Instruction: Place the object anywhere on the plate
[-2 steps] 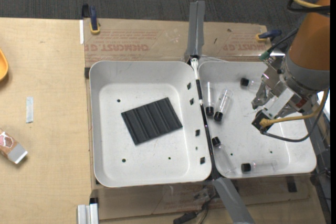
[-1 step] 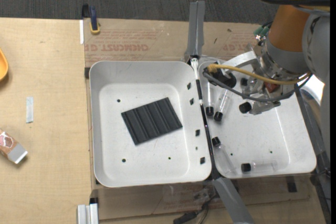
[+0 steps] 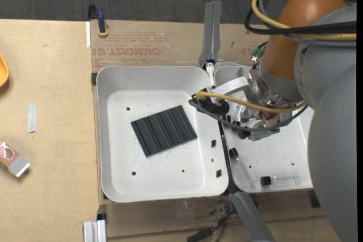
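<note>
The grey arm (image 3: 317, 65) reaches in from the right, wrist bent low over the right bin (image 3: 272, 178), its gripper (image 3: 252, 122) hidden beneath. A dark, ribbed, rectangular plate (image 3: 164, 130) lies flat and askew in the left bin (image 3: 113, 122).

Ribbed plate (image 3: 164, 130) lies in left bin (image 3: 113, 122).

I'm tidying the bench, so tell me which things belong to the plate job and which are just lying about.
Job: dark ribbed plate, left bin, right bin, gripper.
Lying about: blue-handled clamp, small grey strip, wrapped block, orange thing.
</note>
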Controlling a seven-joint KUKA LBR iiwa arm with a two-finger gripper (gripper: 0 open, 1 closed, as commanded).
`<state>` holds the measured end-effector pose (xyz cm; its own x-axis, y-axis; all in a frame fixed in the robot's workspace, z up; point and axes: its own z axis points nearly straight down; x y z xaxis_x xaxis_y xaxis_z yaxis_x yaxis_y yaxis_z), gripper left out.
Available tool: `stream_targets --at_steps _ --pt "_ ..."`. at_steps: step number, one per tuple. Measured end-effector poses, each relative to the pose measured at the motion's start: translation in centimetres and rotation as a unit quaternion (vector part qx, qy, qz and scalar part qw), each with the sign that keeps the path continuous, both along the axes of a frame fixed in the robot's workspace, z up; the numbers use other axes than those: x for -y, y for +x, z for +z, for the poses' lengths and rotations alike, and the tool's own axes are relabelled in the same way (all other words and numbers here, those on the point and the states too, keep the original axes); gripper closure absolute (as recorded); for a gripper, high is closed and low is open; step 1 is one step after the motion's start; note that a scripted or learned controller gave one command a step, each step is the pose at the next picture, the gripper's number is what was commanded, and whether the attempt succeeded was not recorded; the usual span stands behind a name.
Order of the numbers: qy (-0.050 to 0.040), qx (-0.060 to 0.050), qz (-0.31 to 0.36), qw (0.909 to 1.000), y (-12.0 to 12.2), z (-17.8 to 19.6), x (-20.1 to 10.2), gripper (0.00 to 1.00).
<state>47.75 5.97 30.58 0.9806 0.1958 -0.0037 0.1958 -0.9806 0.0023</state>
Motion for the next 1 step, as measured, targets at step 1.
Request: stream_targets --at_steps 1 --pt "-0.0002 0.001 0.005 1.0 0.04 0.33 -6.04 1.0"
